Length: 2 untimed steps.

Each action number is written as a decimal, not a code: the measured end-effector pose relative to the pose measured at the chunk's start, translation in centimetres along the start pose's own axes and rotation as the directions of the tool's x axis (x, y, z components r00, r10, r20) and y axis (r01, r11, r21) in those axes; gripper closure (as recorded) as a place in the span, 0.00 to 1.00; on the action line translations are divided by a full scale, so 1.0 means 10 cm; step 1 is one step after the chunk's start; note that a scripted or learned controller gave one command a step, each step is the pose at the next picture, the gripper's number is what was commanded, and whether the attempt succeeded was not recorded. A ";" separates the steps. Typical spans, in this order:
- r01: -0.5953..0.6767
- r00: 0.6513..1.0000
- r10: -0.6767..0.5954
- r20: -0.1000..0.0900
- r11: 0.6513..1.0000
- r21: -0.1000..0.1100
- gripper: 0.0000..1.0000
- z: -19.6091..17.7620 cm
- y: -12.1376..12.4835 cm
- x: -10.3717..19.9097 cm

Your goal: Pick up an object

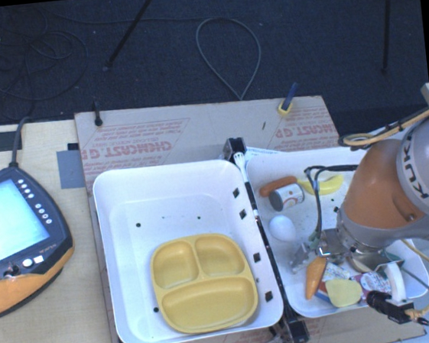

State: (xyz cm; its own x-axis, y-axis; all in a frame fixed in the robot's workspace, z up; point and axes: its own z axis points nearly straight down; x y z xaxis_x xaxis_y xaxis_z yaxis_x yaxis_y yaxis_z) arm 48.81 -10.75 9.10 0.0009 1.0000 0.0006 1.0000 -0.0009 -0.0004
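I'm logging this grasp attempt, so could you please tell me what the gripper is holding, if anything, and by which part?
It cannot be told: the arm reaches down into the right bin among the objects and hides the grasp point, near the carrot.

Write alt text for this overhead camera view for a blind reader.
A grey and orange robot arm reaches from the right into the right-hand white bin, which holds a white ball, an orange carrot-shaped toy and other small items. The left-hand white bin holds a yellow divided plastic tray.
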 end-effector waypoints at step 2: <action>0.002 1.000 -0.002 -0.001 1.000 0.002 1.00 -0.96 0.18 0.68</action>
